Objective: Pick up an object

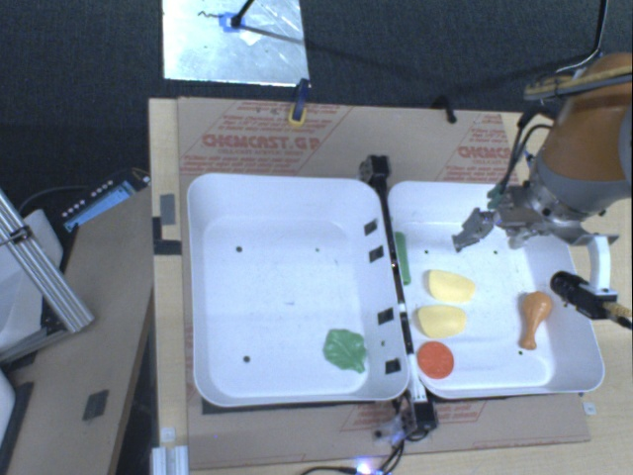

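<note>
Dark carpet (79, 77) all around, speckled blue-black, filling the upper part of the scene. On it, above the bench, a shiny silver sheet (235, 26) with a small blue piece near its middle and a thin black rod slanting across. A yellow and blue clamp (298, 107) at the bench's far edge, just below that sheet. Bench top (259, 132) brown board with red lettering, pale wood edge left. Left of the bench, a tan table (94, 305), with an aluminium rail (40, 275) slanting across and a black strip (99, 198) of buttons at its upper corner. Light even, soft.
</note>
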Controlling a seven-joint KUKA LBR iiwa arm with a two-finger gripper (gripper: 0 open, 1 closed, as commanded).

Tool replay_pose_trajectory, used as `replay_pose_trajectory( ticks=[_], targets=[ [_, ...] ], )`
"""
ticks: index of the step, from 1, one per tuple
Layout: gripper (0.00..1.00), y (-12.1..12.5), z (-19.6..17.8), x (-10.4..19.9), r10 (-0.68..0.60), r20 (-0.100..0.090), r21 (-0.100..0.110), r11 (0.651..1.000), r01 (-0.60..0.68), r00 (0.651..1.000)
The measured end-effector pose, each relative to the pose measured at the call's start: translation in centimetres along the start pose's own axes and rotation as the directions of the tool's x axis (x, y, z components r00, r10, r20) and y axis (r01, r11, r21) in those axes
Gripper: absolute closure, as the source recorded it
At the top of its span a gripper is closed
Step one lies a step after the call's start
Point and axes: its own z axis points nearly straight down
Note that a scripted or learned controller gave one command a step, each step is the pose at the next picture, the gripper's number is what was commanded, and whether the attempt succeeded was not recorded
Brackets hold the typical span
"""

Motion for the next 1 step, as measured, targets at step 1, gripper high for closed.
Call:
replay_pose_trajectory(
  ticks=[1],
  targets=[
    [0.00,-3.30,14.56,0.33,0.003,-0.002,0.008,1.000,-0.003,1.000]
  ],
)
